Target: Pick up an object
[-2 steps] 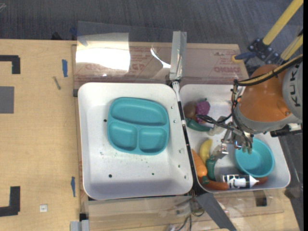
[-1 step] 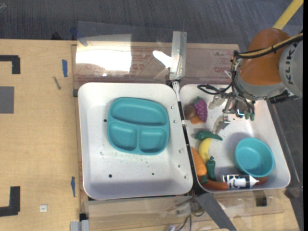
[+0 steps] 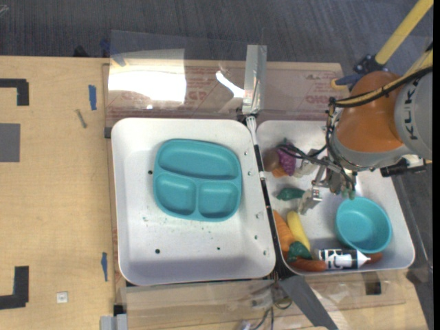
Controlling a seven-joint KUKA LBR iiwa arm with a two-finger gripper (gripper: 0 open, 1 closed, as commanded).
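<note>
Nearest object: a small dark-green piece [image 3: 289, 194] is lying on the floor of the right bin [image 3: 402, 205], just left of the tool [image 3: 315, 199], and is being taken here as the likeliest target.
Handling: it is being judged light, stiff and plastic-like; a pinch across its narrow middle is being suggested, though its exact shape is too small to be read.
Tool: it is hanging low over the bin with nothing seen between its fingers; whether they are spread or pressed together cannot be told.
Other candidates: a purple piece [image 3: 286, 159] is lying toward the back; a yellow banana-like toy [image 3: 298, 230] and an orange carrot-like toy [image 3: 283, 232] are resting side by side near the front; a marker [image 3: 344, 258] is lying along the front wall; a teal bowl [image 3: 363, 225] is sitting upright to the right.
Left bin: a teal divided plate [image 3: 197, 179] is lying flat in the left bin [image 3: 130, 205].
Hidden: the bin's back corner is being covered by the arm [image 3: 371, 119] and its cables.
Tabletop: the wooden tabletop [image 3: 48, 184] is carrying both bins.
</note>
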